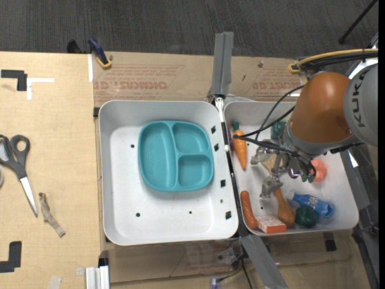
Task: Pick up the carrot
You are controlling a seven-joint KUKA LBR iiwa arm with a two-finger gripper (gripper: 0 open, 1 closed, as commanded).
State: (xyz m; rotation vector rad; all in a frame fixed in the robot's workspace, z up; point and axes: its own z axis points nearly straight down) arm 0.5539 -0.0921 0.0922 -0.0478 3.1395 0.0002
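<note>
The carrot is lying against the right bin's left wall. The hand is hanging right of it, whether apart or together I cannot tell, crowding a sausage and blue toy.

The arm is pale grey, with black letters "KU" readable on its casing. A broad, rounded orange band sits just above the claw. Thin black cables loop beside the band and run toward the claw, and a yellow and black cable arches over the top of the band. The claw itself is bare silvery metal, with small brackets and fittings crowded around its upper part.
</note>
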